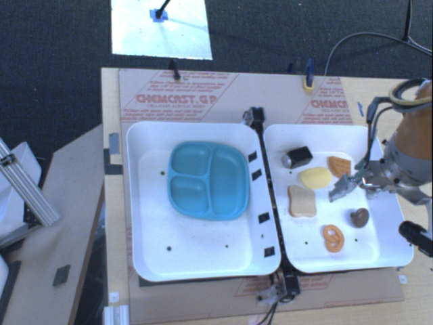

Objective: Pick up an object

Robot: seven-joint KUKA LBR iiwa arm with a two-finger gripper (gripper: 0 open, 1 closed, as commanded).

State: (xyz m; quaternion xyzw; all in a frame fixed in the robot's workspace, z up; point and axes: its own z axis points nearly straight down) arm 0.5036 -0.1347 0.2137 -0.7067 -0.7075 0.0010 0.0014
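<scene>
The counter [203, 90] carries two shallow white bins side by side. The left bin [152, 249] holds a blue plate [206, 180] with three sections, lying flat near the bin's middle.

The right bin [379, 249] holds six small things. A black block [298, 156] lies near the bin's far left part. An orange piece [339, 164] lies to its right, and a pale yellow lemon-shaped thing [316, 178] lies between and slightly nearer than those two. A tan slice of bread [302, 201] lies just in front of the lemon shape, close to the divider between the bins. An orange pretzel [332, 237] lies nearer the front edge, and a small brown round thing [359, 217] lies to the right of it, a little farther back.

The arm reaches in from the right over the right bin. Its claw [345, 187] hangs in the space bounded by the orange piece, the lemon shape and the brown thing, with nothing visibly between its tips. The view is too blurred there to tell whether the claw is spread or pressed together.
</scene>
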